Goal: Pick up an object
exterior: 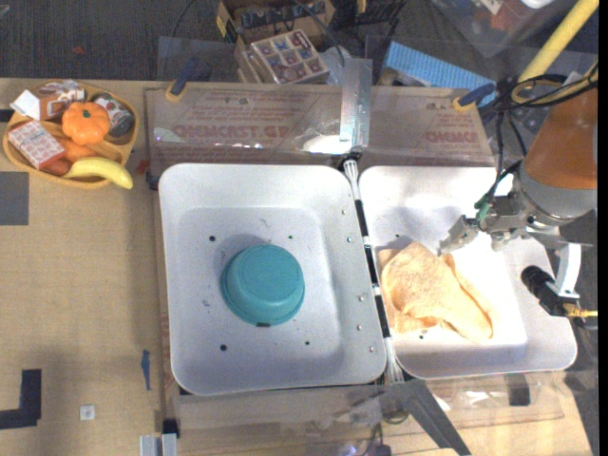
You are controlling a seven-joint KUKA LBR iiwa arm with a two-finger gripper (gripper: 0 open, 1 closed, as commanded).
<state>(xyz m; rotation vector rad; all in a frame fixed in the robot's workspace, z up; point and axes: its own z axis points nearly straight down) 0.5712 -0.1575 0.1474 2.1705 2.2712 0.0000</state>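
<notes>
I'm at the approach step, nothing picked yet. 2 white bins sit side by side on the worktop (76, 283). The left bin (185, 198) has a teal bowl (263, 284) upside down near its middle. The right bin (418, 193) has a yellow-orange cloth (429, 291) crumpled against its left and front side, up against the divider between the bins.

The arm (562, 164) comes in from the right over the right bin, and the pincer (475, 228) hangs just past the cloth's upper right edge, fingers slanted down toward it. I can't tell if the tips touch the fabric. I can't tell how far the pincer is spread either; nothing is seen between the fingers, so I count it as holding nothing.

I judge the cloth to be the likely target since it's nearest. Next move as I see it: shift a bit left and forward to get over the bulk of the cloth, drop onto a raised fold, pinch, lift. It's limp fabric, so a shallow pinch on the edge could slip.

A fruit basket (66, 141) sits at far left, off to the side.
</notes>
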